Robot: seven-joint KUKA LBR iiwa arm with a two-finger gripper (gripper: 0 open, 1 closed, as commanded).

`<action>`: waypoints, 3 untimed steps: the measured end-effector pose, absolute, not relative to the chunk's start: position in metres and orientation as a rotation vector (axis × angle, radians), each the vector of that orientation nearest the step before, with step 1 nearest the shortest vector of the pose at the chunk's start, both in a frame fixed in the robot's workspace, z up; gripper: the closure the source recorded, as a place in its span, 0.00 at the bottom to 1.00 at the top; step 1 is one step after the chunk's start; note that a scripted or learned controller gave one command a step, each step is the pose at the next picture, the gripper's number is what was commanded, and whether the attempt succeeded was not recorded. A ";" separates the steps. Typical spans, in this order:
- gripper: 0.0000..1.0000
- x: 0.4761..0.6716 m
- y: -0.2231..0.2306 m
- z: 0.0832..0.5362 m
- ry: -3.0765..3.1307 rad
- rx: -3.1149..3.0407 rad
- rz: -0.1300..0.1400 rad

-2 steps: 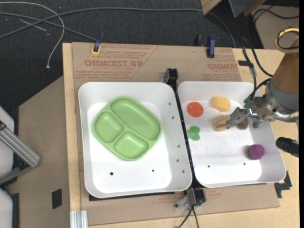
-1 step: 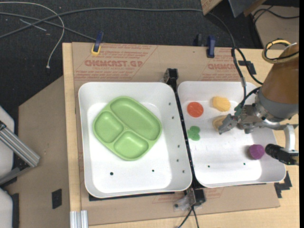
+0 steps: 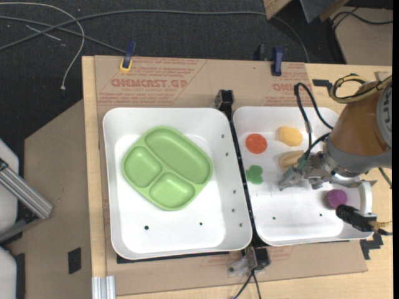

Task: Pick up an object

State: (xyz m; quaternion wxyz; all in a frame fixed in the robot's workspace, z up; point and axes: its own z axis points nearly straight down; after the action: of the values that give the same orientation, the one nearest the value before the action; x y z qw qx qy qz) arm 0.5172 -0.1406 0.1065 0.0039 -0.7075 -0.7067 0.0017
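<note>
Robotics lab: cardboard-covered worktop (image 3: 187,83), clamps (image 3: 128,56), loose cables (image 3: 43,23) on dark carpet, aluminium framing (image 3: 22,192).

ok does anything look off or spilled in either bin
Nothing looks spilled or broken. The green plate sits askew in the left bin, turned at an angle to its walls. The small toys in the right bin lie loose and apart near the gripper.

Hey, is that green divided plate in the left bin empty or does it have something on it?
Empty. The green divided plate lies flat in the left bin, all three compartments bare.
</note>
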 end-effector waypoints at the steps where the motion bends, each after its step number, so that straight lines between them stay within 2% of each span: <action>1: 1.00 0.519 -0.141 0.121 -2.220 -2.222 -0.002; 3: 1.00 0.538 -0.140 0.240 -2.228 -2.225 -0.007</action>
State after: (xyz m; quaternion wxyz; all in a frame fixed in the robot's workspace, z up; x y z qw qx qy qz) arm 0.5384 -0.1397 0.2398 -0.0036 -0.7066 -0.7076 -0.0023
